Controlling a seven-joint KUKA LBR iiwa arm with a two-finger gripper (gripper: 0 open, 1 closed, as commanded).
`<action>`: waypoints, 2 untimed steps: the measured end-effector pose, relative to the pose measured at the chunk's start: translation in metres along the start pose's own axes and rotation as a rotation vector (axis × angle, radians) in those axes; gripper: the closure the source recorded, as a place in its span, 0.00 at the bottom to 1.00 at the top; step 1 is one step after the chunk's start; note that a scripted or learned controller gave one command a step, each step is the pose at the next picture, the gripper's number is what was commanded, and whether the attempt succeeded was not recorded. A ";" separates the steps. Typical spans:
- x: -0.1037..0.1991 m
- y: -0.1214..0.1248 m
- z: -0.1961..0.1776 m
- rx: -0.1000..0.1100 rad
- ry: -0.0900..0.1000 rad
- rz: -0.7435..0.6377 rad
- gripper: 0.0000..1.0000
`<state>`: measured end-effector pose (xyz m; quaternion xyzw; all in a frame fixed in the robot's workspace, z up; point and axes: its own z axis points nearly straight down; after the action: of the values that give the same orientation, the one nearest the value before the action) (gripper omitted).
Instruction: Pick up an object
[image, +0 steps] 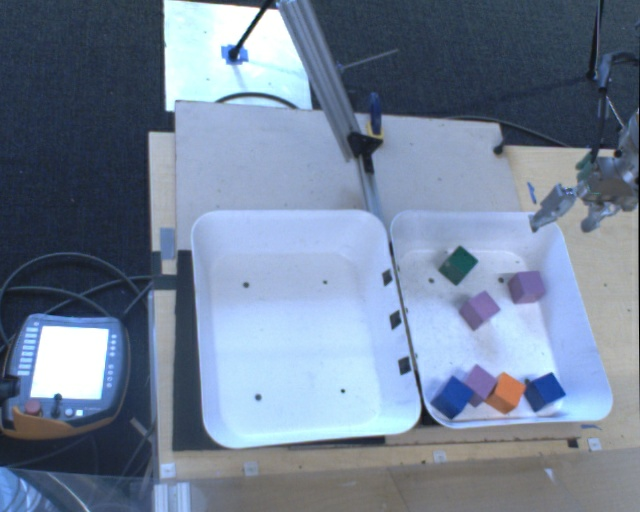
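Gripper (572, 206) sits off the top-right corner of the right bin (580, 290), up near the frame edge. Jaws look spread, nothing between them. No pick made yet, the whole grab is left to do. Candidates all lie in the right bin: green cube (458, 265), two purple cubes (479, 309) (526, 287) mid-bin, and a tight cluster along the near wall (blue, purple, orange, blue). Green or the mid purples look like easier targets, judging by clearance. Left bin (215, 300) plays no part.
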<state>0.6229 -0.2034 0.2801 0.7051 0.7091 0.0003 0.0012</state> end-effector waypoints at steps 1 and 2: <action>0.000 0.000 0.000 0.000 0.000 0.000 0.00; -0.006 -0.007 0.056 0.004 0.001 0.004 0.00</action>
<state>0.6157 -0.2098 0.2238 0.7066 0.7076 -0.0010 -0.0006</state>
